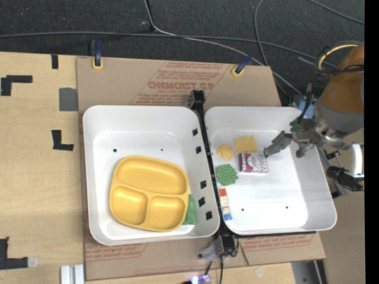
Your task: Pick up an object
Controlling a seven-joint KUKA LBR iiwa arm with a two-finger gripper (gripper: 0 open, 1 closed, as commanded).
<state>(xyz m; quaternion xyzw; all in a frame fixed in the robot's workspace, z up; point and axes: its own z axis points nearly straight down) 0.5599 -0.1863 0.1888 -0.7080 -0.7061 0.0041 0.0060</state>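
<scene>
Approach step: gripper open, empty, at 3 o'clock of pink packet; next: descend, close.

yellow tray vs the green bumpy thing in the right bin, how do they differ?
Colour: the yellow tray is yellow; the green bumpy piece is green.
Size: the tray fills much of the left bin; the green piece is one of several small items in the right bin.
Shape: the tray is a rounded, three-compartment dish; the green piece is a small roundish lump with a dotted surface.
Shared: both lie flat on a bin floor, apart from the gripper.
</scene>
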